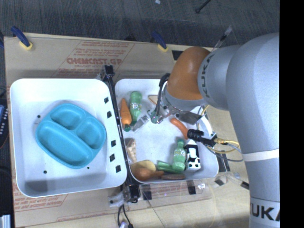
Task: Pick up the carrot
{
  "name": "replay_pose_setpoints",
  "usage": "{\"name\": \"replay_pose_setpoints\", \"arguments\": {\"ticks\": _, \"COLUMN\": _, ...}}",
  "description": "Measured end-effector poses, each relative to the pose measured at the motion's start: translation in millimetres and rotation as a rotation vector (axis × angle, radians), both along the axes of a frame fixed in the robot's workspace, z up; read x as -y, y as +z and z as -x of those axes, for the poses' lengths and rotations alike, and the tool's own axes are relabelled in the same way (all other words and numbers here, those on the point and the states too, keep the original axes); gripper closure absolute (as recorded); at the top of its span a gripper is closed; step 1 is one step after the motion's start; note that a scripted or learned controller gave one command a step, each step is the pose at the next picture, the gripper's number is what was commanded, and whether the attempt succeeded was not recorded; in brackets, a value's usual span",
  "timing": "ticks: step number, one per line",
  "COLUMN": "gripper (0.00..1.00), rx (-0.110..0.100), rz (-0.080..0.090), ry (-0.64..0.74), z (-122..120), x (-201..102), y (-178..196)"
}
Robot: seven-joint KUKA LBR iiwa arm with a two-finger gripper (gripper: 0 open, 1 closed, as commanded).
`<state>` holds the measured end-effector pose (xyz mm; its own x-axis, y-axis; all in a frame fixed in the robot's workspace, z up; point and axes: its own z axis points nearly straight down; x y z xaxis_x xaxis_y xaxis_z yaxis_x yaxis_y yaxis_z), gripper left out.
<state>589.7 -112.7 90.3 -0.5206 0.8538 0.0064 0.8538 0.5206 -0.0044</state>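
Carrot (125, 113) along the right bin's (142, 85) left wall, green bottle (135, 103) just beside it, gripper (151, 116) low nearby, whether open or shut I cannot tell, a 2nd green bottle (179, 156) and cow toy (192, 157) further off, blue tray (71, 134) in left bin (28, 89), arm (232, 80) hiding the right bin's far side

Both bins, the left bin (19, 141) and the right bin (156, 139), are white. The divided plate (70, 134) is sky blue. The carrot (125, 112) is orange, the two bottles (136, 103) (179, 156) green. A small carton (192, 158) bears black-and-white cow patches. The desk (90, 56) is tan with red lettering, its clamps (21, 38) blue and yellow. The arm (247, 89) is grey with an orange band (187, 75).
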Motion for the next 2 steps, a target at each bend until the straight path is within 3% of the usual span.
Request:
{"name": "replay_pose_setpoints", "arguments": {"ticks": 1, "gripper": 0.00, "rx": -0.002, "rz": 0.005, "ry": 0.541, "z": -66.7, "x": -14.0, "y": 2.0}}
{"name": "replay_pose_setpoints", "arguments": {"ticks": 2, "gripper": 1.00, "rx": 0.001, "rz": 0.008, "ry": 0.549, "z": -68.5, "x": -14.9, "y": 13.9}}
